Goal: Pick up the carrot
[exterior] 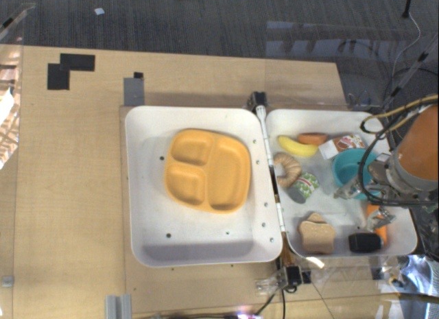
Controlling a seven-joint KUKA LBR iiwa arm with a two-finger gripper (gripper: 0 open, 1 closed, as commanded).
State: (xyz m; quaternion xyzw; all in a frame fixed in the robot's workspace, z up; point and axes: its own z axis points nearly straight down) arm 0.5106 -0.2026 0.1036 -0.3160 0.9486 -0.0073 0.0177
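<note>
Orange carrot (379, 228) lies partly hidden under the gripper (374, 204) in the right bin (405, 245).

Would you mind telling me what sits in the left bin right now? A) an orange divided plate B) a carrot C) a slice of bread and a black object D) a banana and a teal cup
A: the orange divided plate lies alone in the left bin, while the banana, teal cup, bread, black object and carrot all lie in the right bin.
</note>
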